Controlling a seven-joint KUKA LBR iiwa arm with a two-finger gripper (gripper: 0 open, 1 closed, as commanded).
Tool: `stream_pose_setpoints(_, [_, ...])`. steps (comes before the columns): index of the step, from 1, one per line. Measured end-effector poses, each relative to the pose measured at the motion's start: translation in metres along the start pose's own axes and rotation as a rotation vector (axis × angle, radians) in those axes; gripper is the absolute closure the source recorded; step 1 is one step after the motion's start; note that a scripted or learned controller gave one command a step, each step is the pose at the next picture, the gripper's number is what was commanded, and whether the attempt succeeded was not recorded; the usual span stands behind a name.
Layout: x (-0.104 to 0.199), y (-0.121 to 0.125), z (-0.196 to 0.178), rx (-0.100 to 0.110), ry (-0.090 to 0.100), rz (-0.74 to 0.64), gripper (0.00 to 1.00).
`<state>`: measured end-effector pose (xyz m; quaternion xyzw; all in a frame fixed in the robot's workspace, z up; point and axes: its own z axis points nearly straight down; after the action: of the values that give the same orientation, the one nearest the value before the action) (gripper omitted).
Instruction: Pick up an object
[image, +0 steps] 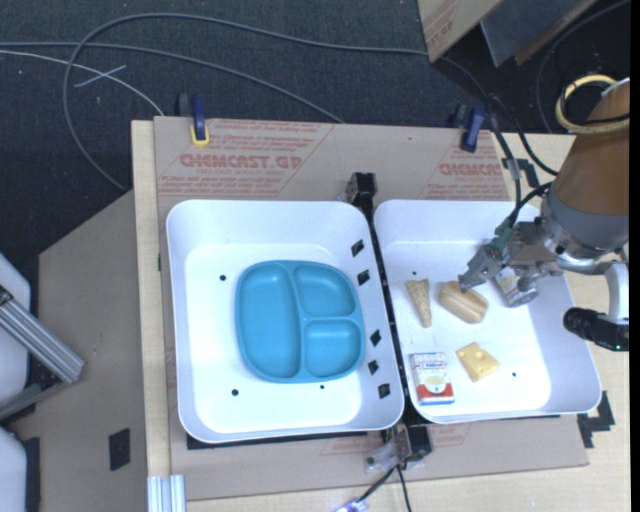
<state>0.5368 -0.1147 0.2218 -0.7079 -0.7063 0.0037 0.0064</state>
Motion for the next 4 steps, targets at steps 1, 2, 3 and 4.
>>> stream_pose_setpoints(1, [0.0,0.003,-0.006,-0.013,-0.002,-0.003,0.0])
stream_pose_setpoints(2, [-0.007,0.005,0.054,-0.006,-0.001,-0.001,0.0])
stream_pose_setpoints(3, [-0.007,0.003,0.117,-0.006,-0.001,-0.002,0.0])
stream_pose_setpoints(4, [-0.006,0.003,0.138,-0.009,-0.002,-0.002,0.0])
